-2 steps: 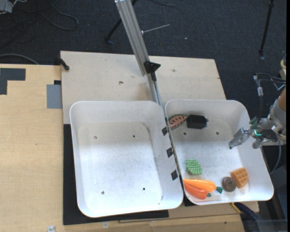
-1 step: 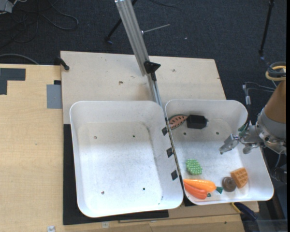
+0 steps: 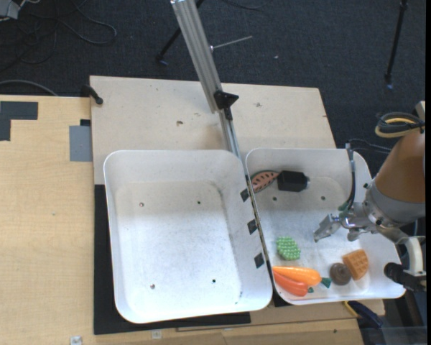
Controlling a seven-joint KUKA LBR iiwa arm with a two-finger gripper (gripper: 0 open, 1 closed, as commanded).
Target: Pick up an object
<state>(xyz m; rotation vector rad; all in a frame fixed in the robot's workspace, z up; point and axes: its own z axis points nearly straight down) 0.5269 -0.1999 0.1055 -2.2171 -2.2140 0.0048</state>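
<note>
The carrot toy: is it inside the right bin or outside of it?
Inside. The carrot toy lies on the floor of the right bin, near its front edge, apart from the gripper.

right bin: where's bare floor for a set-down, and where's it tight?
Right bin: bare floor between black block above and green ball below, left of the pincer. Tight along the near wall: carrot, brown ball, orange waffle.
</note>
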